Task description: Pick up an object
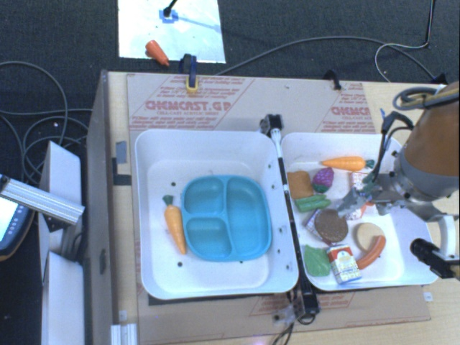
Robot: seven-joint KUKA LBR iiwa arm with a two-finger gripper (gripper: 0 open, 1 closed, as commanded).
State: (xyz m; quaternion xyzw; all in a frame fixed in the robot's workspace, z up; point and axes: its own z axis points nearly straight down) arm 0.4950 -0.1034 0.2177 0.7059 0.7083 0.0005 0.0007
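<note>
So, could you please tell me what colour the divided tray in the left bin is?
The divided tray is light blue, clearest in the camera view.

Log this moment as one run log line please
arm: reaching in over right bin | gripper: low among toy food, beside brown patty and green pickle | held: nothing seen | left bin: blue tray, carrot

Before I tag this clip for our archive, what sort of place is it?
Probably a robotics lab test bench: two shallow white plastic bins on a printed cardboard sheet, plastic toy food such as an orange carrot, and loose black cables on dark carpet.
</note>
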